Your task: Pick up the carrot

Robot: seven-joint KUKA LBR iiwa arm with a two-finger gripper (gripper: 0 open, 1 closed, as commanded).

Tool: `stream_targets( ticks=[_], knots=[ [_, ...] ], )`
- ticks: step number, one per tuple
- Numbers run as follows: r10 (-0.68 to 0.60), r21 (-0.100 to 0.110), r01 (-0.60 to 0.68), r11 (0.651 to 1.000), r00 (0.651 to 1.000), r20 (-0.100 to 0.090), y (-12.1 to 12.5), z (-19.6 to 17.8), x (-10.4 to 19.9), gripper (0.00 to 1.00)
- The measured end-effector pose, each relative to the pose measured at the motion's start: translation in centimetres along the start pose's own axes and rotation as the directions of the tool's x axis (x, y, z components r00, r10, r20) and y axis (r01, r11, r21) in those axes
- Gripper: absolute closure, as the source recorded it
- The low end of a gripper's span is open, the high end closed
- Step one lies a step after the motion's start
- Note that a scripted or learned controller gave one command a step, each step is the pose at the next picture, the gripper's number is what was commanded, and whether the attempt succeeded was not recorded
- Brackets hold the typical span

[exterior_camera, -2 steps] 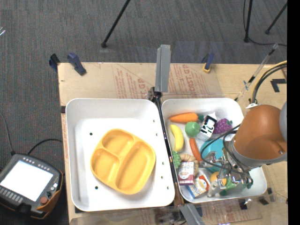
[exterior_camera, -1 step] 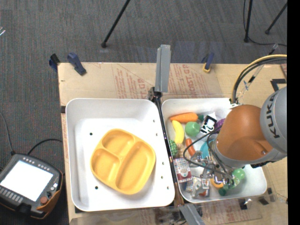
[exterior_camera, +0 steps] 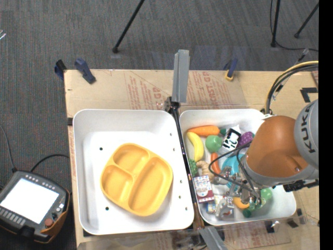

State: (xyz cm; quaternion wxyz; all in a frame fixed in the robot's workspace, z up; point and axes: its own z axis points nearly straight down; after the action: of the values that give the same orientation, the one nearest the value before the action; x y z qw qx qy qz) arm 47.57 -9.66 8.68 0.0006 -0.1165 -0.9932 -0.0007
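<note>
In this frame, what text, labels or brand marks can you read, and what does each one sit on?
"KU": black letters on the grey arm housing, cut off at the frame's edge.
Red printing on the brown cardboard bench sheet: upside down, too blurred to read.
Label on the small red-and-white packet in the right white bin: too small to read.

Dark grey carpet surrounds the wooden bench; tripod legs stand at twelve and one o'clock.

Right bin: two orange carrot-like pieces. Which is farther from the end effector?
The long carrot lying along the far wall, above the banana. The other orange piece sits lower, closer to the end effector.
</note>
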Motion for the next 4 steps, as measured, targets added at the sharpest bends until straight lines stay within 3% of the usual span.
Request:
stream_targets(
  ticks=[1, 2, 3, 4],
  knots=[
    [-0.007, 0.0, 0.007, 1.0, 1.0, -0.001, 0.2, -0.9, 0.0, 1.0],
    [-0.011, -0.003, 0.012, 1.0, 1.0, 0.011, 7.9, -13.5, -0.1, 1.0],
    [-0.108, 0.003, 0.108, 0.994, 0.994, 0.014, -2.4, -33.9, -0.7, 1.0],
    [-0.223, -0.003, 0.223, 0.975, 0.975, -0.009, -11.1, -18.4, -2.5, 1.0]
  ],
)
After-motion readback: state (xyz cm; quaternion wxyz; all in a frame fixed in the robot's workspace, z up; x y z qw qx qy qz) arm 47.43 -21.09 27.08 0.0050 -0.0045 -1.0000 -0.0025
